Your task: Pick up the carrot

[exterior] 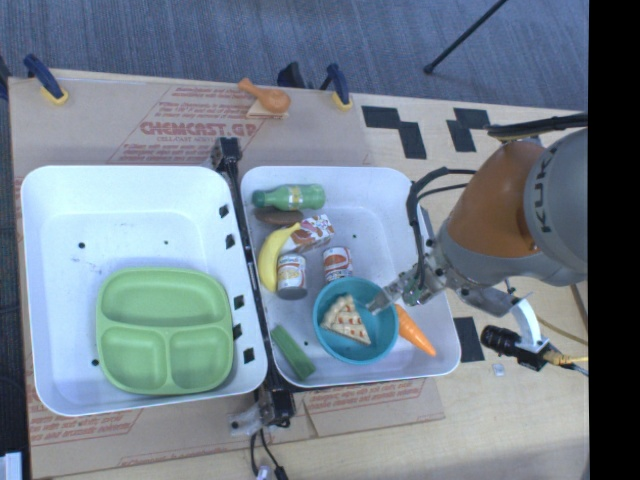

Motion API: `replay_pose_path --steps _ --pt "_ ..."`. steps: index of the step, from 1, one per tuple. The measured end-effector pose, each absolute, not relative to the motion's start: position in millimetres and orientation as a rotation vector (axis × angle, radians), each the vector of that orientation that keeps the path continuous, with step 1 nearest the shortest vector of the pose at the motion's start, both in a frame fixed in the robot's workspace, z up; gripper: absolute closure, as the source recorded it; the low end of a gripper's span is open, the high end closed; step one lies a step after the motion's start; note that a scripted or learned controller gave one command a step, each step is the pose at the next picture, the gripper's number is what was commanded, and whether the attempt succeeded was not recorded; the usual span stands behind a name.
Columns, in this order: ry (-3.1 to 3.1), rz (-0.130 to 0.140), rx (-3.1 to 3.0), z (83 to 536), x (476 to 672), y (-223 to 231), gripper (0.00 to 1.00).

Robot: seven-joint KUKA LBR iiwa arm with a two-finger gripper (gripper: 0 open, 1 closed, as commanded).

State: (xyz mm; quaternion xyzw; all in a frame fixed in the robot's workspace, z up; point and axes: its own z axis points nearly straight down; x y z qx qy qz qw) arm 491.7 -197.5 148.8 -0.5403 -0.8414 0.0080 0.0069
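The orange carrot point(414, 331) lies in the right bin point(390, 193), in its near right corner, with its thick end pointing up-left and its tip toward the bin's rim. It rests just right of a blue bowl point(349, 343). My gripper point(398, 294) hangs low over the bin right at the carrot's thick end, between the carrot and the bowl's rim. The grey arm with its orange band point(495, 218) reaches in from the right. Whether the gripper touches the carrot is unclear.
The blue bowl holds a waffle-like wedge point(347, 321). The right bin also holds a banana point(272, 253), two small cans point(291, 274) point(337, 263), a carton point(314, 231), a green bottle point(291, 197) and a green stick point(293, 351). The left bin point(60, 208) holds a green divided plate point(165, 330).
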Motion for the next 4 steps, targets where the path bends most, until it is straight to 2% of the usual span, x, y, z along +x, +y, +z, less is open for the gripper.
replay_pose_path --steps 1,2,3,4 --pt "-2.864 -0.004 -1.311 111.4 482.6 -209.4 1.00" --pt "-2.859 0.001 -1.308 109.9 480.0 -210.1 0.00" --pt "-3.088 0.003 -0.594 94.5 479.8 -197.1 0.00" --pt "-3.120 0.001 -0.601 111.5 490.2 -196.5 1.00"
